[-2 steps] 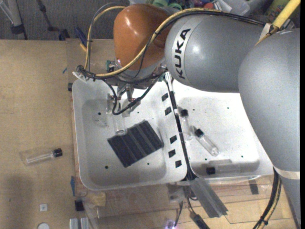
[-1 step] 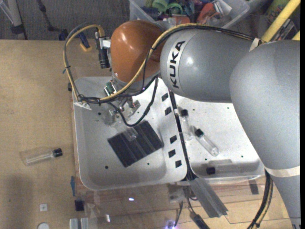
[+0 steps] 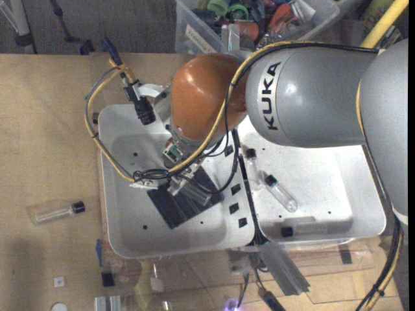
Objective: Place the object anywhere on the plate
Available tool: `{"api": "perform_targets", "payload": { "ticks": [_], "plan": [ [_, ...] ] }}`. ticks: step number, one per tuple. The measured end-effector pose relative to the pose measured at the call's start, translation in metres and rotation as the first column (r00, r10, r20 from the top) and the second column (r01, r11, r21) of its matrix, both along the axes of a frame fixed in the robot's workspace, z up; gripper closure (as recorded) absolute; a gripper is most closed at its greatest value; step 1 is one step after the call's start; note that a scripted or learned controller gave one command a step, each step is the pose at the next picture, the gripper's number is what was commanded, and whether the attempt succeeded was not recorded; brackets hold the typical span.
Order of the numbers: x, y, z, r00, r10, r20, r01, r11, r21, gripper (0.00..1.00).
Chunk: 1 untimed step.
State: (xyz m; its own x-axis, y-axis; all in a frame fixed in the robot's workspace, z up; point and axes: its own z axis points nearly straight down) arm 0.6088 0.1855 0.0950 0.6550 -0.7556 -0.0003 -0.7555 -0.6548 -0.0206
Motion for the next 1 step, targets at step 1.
{"api": "perform_targets", "payload": {
  "ticks": [1],
  "plan": [
    [0.0346, 0.025, 0.0179, 0.927, 0.374, -0.013, -0.374, 0.927, -0.008, 1.0]
  ]
}}
